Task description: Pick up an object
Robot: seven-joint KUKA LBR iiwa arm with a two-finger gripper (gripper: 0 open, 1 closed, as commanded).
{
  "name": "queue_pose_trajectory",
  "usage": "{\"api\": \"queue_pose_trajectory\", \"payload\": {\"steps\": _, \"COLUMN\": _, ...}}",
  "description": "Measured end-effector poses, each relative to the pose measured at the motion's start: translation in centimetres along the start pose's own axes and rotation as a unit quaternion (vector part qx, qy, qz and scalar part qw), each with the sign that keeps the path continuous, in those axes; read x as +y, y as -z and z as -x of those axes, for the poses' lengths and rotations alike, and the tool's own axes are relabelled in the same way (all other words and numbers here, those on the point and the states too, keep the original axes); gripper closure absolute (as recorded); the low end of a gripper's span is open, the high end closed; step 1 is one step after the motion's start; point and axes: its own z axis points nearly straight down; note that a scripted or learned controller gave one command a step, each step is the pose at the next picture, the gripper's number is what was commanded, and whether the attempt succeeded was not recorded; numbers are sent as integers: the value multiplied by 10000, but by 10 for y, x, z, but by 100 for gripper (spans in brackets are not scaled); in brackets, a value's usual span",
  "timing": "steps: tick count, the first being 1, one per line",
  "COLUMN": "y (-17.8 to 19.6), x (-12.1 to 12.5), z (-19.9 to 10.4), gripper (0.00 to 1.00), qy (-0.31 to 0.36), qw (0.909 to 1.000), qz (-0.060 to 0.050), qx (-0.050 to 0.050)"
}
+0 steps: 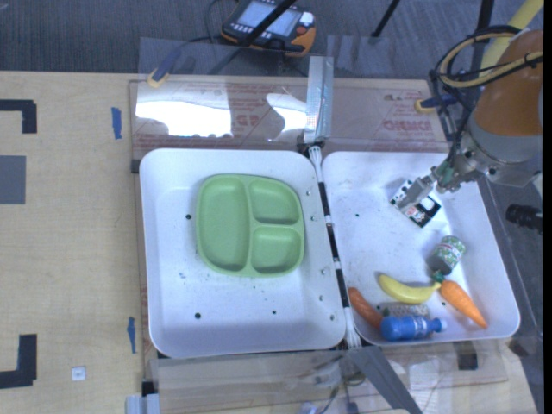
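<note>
My gripper (415, 198) hangs over the back of the right bin (371, 179), with nothing seen between its fingers. In that bin's front part lie a yellow banana (405, 289), an orange carrot (462, 303), a blue bottle (410, 327), a small green-and-white can (448, 253) and a second orange carrot (363, 308) against the left wall. All of these sit well in front of the gripper, apart from it.
The left bin (172, 257) holds a green divided plate (251, 224). A clear panel (224, 110) stands behind both bins, with a metal post (318, 93) between them. A handheld pendant (266, 21) lies on the floor behind. The arm's orange band (513, 84) looms at the right.
</note>
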Motion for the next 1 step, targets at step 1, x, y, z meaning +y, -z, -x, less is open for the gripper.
{"api": "queue_pose_trajectory", "payload": {"steps": 1, "y": -87, "x": 4, "z": 28, "gripper": 0, "qy": 317, "qw": 9995, "qz": 17, "qx": -13}}
